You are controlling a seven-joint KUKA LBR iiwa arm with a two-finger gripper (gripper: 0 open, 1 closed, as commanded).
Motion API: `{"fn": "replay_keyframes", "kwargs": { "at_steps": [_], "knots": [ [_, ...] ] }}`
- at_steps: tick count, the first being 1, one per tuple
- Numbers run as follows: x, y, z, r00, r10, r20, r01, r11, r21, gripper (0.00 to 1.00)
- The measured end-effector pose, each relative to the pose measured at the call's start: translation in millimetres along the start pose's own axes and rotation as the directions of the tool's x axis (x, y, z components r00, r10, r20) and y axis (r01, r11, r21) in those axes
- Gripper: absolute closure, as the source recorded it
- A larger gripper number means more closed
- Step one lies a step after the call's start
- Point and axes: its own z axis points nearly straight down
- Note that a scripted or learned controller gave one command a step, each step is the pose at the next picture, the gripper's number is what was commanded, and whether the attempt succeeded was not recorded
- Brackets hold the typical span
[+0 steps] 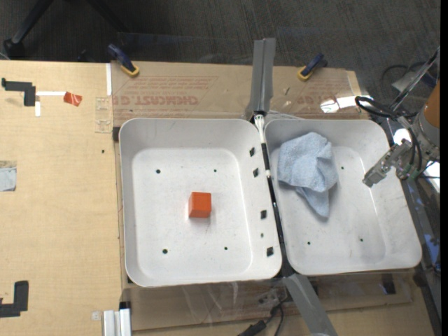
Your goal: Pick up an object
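Orange cube in L bin; cloth in R bin.

The scene is evenly and fairly brightly lit from above, and shadows are soft and short. The two white bins, left and right, come close to washing out, their floors showing faint grey shading near the walls. A small hard glare spot sits on the clear sheet behind the right bin. The orange block casts only a thin shadow at its base. The floor at the top is dark and grainy. The end effector looks slightly soft; overall sharpness is moderate.
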Motion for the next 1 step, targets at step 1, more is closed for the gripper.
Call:
{"fn": "replay_keyframes", "kwargs": {
  "at_steps": [1],
  "knots": [
    [-16.1, -38.2, 120.9, 0.972, -0.234, 0.000, 0.234, 0.972, -0.001, 1.00]
  ]
}}
